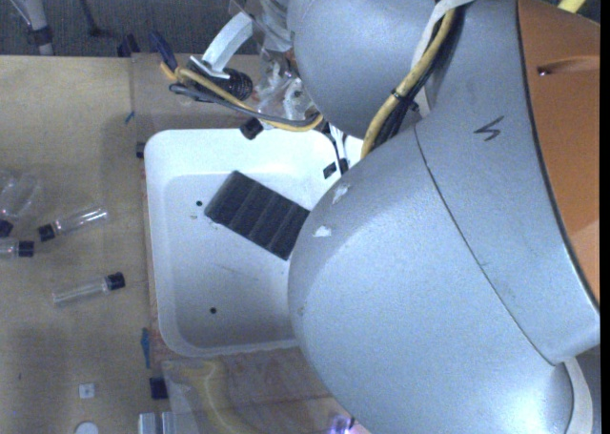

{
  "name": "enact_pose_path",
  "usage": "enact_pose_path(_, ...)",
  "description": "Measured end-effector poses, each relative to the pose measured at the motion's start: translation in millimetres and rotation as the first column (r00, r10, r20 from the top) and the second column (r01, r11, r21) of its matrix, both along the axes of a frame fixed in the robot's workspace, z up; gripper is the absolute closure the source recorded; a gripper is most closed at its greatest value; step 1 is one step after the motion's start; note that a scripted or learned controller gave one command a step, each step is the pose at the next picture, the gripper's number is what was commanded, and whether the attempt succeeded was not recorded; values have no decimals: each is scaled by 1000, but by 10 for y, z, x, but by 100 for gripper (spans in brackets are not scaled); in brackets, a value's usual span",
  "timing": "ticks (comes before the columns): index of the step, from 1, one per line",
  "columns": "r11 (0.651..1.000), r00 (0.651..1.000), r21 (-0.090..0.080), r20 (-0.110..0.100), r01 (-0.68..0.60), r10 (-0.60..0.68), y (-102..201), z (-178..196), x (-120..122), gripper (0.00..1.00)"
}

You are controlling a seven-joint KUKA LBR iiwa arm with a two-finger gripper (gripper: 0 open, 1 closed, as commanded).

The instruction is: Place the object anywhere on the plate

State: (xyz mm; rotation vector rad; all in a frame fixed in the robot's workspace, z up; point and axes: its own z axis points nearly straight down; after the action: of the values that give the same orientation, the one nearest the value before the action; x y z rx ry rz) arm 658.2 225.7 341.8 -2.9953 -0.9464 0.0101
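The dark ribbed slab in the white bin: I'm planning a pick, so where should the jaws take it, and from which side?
Probably from above, across its short width. The dark ribbed slab lies flat and slanted on the floor of the white bin, so only its long edges offer opposing faces. Grip near the upper-left end, since the arm covers the lower-right corner.

Probably a lab — vials (pixel 86 286) on the bench (pixel 67 136), cabled arm (pixel 457 232).
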Motion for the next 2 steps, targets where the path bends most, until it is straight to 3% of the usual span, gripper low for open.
enact_pose_path(1, 916, 916, 3, 10, 402, -402, -22, 926, -85, 100)
enact_pose_path(2, 916, 916, 2, 9, 402, -402, -23, 926, -85, 0)
